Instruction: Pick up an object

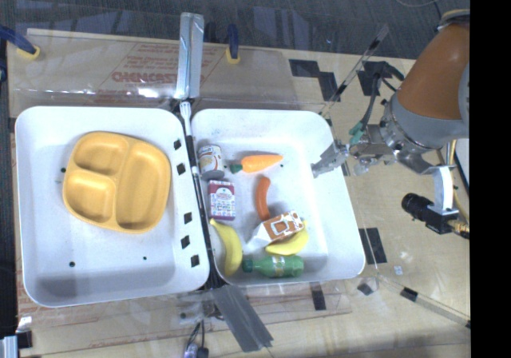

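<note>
The right bin (342,212) holds several small items: a tin can (209,159), an orange carrot (261,162), an orange sausage (262,196), a dark red packet (222,199), a banana (229,246), a green bottle (275,266), and a white and orange carton (281,226) resting on a yellow piece (292,244). My gripper (327,161) hangs over the right rim of that bin, apart from every item, with nothing seen in it. The carrot is the closest item, to its left.
The left bin (32,212) holds a yellow divided plate (117,180). A metal bar (190,57) rises behind the divider between the bins. A grey strip (239,318) lies at the front. Bare bench lies right of the bins.
</note>
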Available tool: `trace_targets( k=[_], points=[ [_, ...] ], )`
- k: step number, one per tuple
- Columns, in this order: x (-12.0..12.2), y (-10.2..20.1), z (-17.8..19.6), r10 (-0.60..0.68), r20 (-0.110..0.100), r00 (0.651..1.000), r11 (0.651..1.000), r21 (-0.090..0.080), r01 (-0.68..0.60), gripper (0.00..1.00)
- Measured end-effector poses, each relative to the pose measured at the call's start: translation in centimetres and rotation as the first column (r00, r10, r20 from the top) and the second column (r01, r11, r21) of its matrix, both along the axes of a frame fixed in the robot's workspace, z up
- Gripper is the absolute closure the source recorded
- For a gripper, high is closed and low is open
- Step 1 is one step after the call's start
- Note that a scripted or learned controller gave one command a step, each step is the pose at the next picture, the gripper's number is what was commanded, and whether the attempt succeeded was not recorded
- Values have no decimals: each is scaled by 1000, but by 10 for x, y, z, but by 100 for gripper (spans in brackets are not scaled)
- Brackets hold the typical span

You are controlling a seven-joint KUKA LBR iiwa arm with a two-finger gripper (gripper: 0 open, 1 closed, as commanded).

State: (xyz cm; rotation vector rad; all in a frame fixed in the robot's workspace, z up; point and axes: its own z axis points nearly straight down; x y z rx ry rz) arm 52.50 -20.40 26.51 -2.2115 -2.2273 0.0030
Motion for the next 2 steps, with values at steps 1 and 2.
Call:
trace_targets(
  k=[1,2],
  points=[
    [-14,12,-46,128,1,992,992,0,-128,0],
    [15,70,-92,215,-1,977,977,1,-215,0]
  ],
)
